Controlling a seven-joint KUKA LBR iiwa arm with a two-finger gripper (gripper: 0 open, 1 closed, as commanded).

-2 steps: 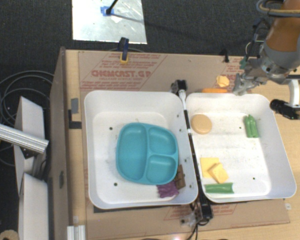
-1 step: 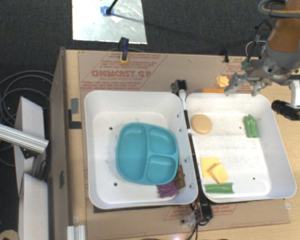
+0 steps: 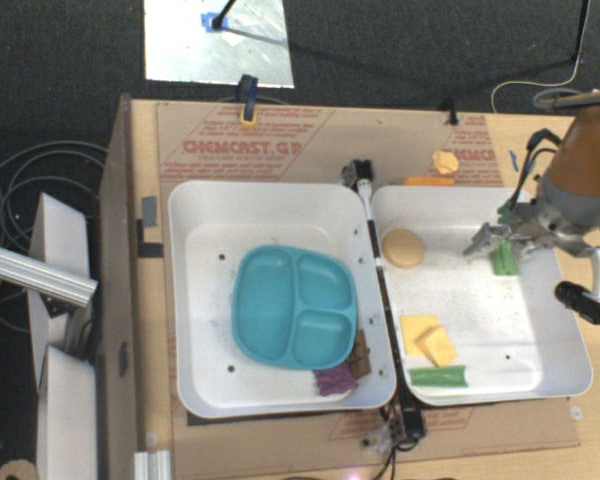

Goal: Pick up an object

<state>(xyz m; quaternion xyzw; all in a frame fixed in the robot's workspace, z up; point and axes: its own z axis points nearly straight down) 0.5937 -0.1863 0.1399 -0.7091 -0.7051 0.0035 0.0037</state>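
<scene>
Nearest the camera is a green bean [image 3: 437,375] lying flat by the right bin's [image 3: 560,363] near wall, with two yellow cheese chunks [image 3: 430,340] just beyond it. Further back on the left side of that bin sits a tan bun [image 3: 403,248].

Over on the far right side of the bin, the gripper [image 3: 504,240] looks to be pinching a small green piece [image 3: 503,258] between its jaws, with the piece hanging down from the tips. It looks like toy plastic, so my guess is light, stiff and a bit slick. A narrow thing like that could twist or slip out, so gripping it across the middle seems safest.

Left bin [image 3: 205,218] has a teal divided plate [image 3: 294,307] in the middle, with a purple bit [image 3: 332,380] and a brown bit [image 3: 360,360] tucked at its near right edge.
</scene>
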